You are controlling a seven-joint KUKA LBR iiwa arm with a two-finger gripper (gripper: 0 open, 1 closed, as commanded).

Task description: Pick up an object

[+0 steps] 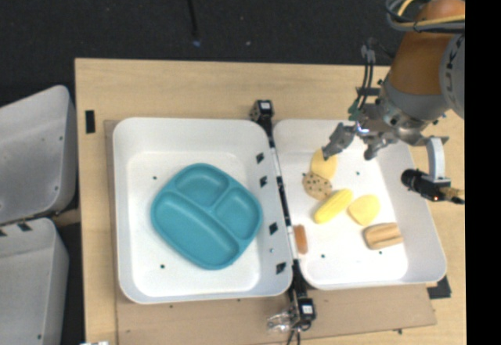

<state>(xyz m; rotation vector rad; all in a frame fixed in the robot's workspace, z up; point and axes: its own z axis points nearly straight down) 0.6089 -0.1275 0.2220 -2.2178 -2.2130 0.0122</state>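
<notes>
On the wooden bench (94,179), the right bin (419,257) holds unlabelled food pieces beneath the gripper (352,144), fingers spread apart.

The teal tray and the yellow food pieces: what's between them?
In the camera view, between the teal tray and the yellow pieces run the bins' adjoining rims, with a small orange piece just inside the right bin.

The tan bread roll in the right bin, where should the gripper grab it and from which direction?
Probably across the middle of the bread roll, closing on its short width, coming straight down from above. It lies flat on the right bin floor, long axis roughly left to right, apart from the yellow pieces, so both long sides look free. The gripper is open above the bin's far end.
</notes>
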